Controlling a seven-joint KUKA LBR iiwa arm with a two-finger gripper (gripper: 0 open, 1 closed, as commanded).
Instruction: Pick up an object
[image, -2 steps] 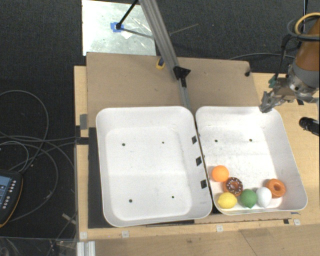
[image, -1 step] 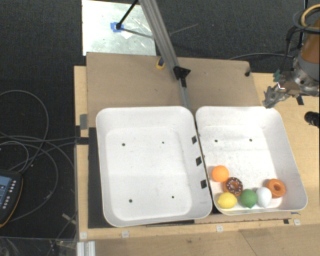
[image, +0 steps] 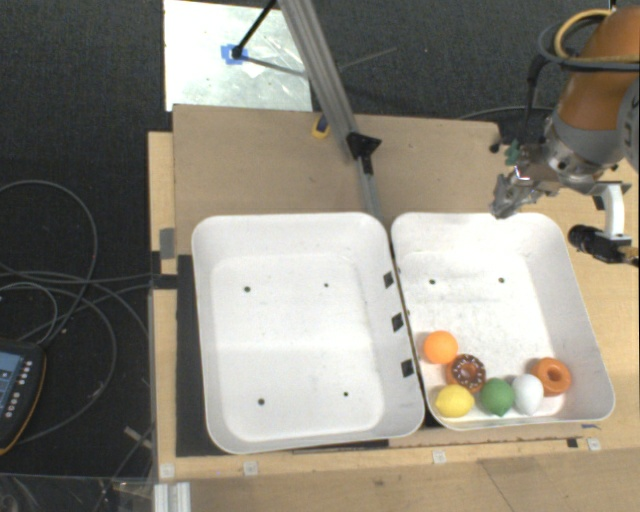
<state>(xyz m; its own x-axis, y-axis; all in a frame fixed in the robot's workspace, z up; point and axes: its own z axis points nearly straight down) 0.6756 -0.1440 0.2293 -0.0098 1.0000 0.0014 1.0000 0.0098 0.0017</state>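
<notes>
Two white bins on the tabletop (image: 270, 160): left bin (image: 215, 330), right bin (image: 570, 290); six small pieces in the right one; orange ball (image: 440, 347); chocolate doughnut (image: 467, 371); yellow lemon (image: 454, 401); green piece (image: 496, 396); white egg (image: 527, 392); orange ring (image: 551, 375).

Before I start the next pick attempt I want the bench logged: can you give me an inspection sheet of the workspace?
Surface: brown bench with left bin and right bin side by side.
Job's things: orange ball, brown donut, yellow ball, green ball, white ball and orange ring, clustered in the right bin's near corner.
Clutter: nothing seen.
Grippers: gripper above the right bin's far rim, away from the cluster; jaws too small to judge.
Cables: black loops on the floor at left.
Surroundings: handheld pendant, grey pole.
</notes>
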